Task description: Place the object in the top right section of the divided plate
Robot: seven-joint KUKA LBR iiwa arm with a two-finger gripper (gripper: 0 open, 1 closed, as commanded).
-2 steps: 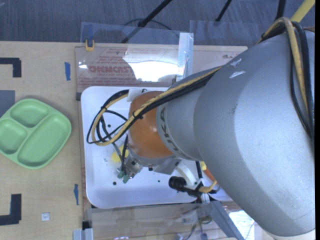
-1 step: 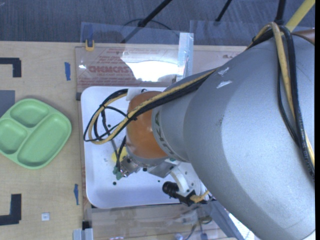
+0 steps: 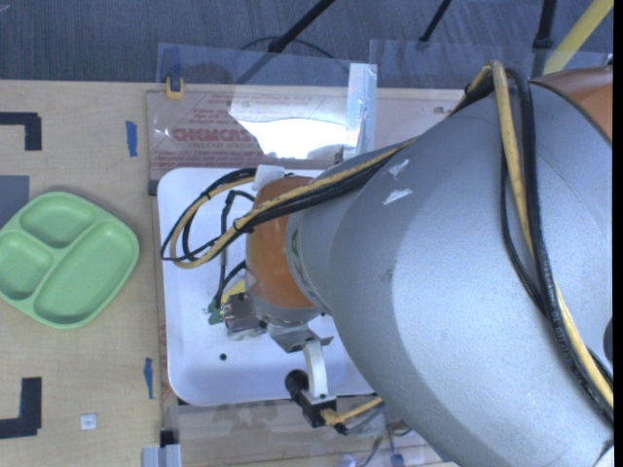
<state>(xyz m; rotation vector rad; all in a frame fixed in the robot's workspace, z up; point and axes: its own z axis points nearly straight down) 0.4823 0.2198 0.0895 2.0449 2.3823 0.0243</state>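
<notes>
Arm (image 3: 458, 261) low over white bin (image 3: 185, 290)

— What does the worktop (image 3: 88, 377) look like?

— Pale wood, with black corner marks near its left edge and short strips of blue tape (image 3: 130, 137) beside the bin.

— And what sits on it?

— A green divided plate (image 3: 66, 258) lies flat at the left, three sections showing. Just right of it rests a shallow white bin (image 3: 190, 358) — a clear plastic sheet (image 3: 258, 115) stands behind that bin.
</notes>
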